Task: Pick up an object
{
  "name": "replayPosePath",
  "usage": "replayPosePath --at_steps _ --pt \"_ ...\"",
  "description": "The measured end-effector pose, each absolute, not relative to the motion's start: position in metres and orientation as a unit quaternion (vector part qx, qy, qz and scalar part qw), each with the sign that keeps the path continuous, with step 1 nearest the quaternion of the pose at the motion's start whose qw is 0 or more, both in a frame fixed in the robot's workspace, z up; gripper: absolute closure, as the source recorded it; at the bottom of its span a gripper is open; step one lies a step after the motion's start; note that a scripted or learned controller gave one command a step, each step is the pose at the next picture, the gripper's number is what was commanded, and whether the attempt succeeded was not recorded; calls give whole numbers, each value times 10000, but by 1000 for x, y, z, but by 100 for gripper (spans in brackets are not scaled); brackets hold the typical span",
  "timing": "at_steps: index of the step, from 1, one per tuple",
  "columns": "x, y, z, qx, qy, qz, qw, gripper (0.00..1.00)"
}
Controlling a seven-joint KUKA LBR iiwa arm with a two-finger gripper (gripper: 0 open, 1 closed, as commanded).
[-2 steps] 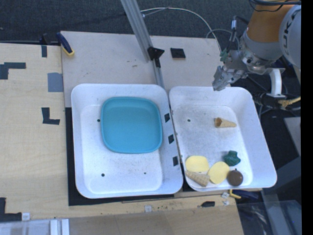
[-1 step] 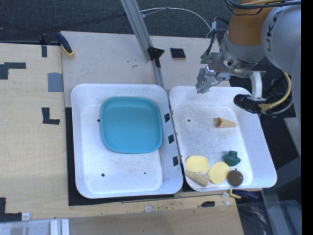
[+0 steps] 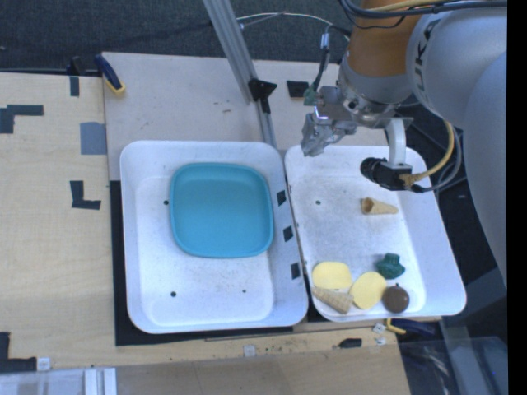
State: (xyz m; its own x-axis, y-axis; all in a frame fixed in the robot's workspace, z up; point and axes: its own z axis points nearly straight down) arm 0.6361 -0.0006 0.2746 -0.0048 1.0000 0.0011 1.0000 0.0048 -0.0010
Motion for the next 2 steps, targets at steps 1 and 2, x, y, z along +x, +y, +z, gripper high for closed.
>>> replayPosePath --at_steps 1,2 --pt "626 43 267 -7058 -7084 2 6 100" --pt "620 85 250 -7059 -7083 5 8 100"
